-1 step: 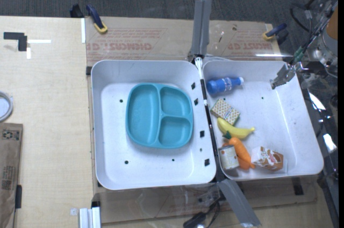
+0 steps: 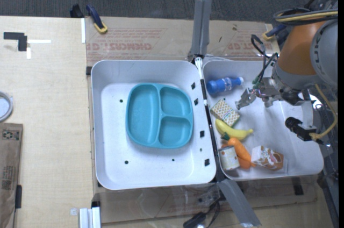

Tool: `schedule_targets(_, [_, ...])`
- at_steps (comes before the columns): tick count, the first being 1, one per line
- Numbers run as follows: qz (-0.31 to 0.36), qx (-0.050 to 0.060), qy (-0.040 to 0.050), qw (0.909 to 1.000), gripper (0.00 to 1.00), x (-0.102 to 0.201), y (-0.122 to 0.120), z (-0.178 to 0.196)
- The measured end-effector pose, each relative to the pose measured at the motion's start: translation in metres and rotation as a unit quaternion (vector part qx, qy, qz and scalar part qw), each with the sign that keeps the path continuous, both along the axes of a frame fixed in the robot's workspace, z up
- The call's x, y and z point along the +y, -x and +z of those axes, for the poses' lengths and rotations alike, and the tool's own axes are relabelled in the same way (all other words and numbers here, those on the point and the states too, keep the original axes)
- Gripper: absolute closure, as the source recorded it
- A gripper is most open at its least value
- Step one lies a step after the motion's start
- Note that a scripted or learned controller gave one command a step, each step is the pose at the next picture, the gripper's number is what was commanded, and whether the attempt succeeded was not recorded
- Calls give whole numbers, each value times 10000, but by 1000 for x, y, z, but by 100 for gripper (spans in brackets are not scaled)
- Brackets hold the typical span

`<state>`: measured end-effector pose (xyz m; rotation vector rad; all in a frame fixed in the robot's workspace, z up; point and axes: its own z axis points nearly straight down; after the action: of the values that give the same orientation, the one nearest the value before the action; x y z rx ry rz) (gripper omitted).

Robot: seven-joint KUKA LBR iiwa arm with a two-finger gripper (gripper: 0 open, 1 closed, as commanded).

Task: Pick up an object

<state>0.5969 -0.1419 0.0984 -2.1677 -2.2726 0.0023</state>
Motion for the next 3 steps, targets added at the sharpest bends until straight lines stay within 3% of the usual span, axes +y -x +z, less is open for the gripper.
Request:
schedule_targets(1, [-1471, 153, 27, 9890, 0, 31, -53, -13])
schedule_targets(2, [-2190, 3, 5, 9757, 0, -33, 31, -7])
schedule_targets(3, [-1225, 11, -5, 9925, 0, 7, 120, -8])
